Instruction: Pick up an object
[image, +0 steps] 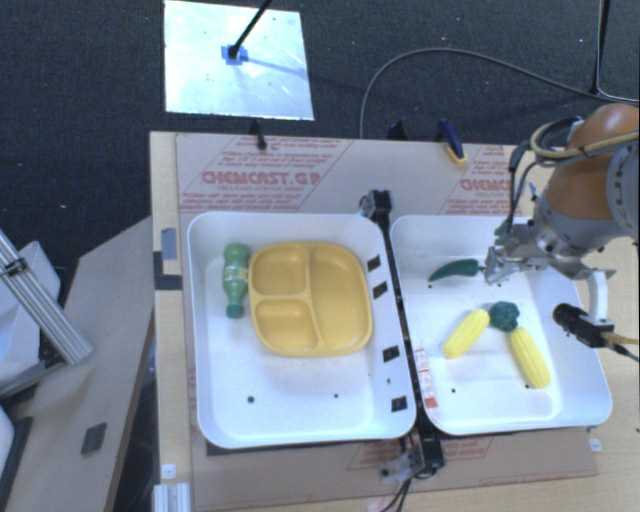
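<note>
The right bin (575, 405) holds a dark green pepper (455, 269) near its back left. Nearer the front lie two yellow corn cobs, one (467, 333) on the left and one (530, 357) on the right, with a small green broccoli piece (504, 315) between their upper ends. My gripper (497, 270) hangs over the back of this bin, just right of the pepper and above the broccoli. Nothing shows between its fingers. The left bin (215, 400) holds a yellow divided tray (308, 298) and a green bottle (235, 279) lying to its left.
A black divider (395, 320) runs between the two bins. Both bins rest on a board covered in printed film (270, 175). A grey metal sheet (238, 62) lies behind on dark carpet. The arm's orange band (605, 130) and cables stand over the right bin's back right corner.
</note>
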